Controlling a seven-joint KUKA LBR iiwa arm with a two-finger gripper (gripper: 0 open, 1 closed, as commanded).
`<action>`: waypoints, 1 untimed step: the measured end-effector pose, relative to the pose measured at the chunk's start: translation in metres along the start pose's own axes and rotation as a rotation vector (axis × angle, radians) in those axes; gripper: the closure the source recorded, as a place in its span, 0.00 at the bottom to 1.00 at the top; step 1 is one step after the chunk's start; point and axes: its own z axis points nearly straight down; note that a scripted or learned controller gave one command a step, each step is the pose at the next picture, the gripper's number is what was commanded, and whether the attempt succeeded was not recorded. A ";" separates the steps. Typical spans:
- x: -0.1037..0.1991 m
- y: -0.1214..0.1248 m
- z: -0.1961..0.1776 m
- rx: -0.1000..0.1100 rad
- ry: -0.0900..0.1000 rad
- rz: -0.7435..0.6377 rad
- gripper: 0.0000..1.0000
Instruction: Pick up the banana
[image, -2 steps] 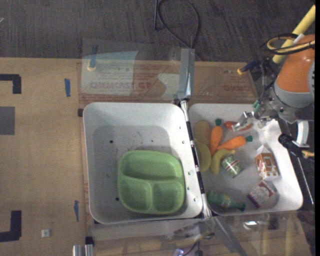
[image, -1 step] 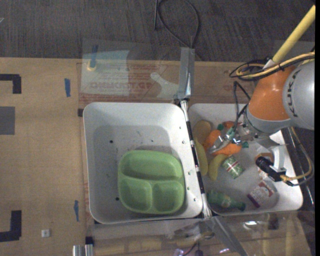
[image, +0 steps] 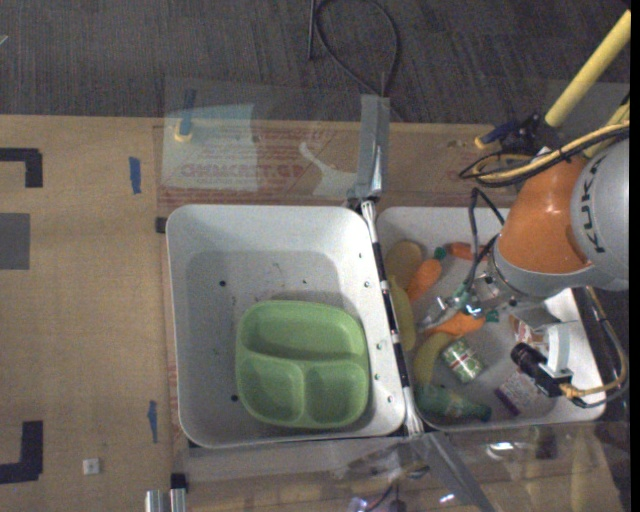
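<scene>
The yellow banana (image: 402, 313) lies in the right bin (image: 590, 408), along its left wall. My gripper (image: 447, 312) hangs low over the middle of that bin, just right of the banana, beneath the orange wrist band (image: 540, 228). It is among the toys, directly over an orange carrot-like piece (image: 462, 325). Nothing can be seen held in it.
Around the gripper lie another orange carrot (image: 425, 279), a pale round fruit (image: 404, 259), a yellowish piece (image: 430, 357), a green can (image: 461, 360), a green bottle (image: 455, 405) and a purple item (image: 505, 400). The left bin (image: 200, 250) holds a green divided plate (image: 302, 363).
</scene>
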 end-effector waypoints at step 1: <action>0.052 0.015 -0.093 0.014 0.005 0.231 0.00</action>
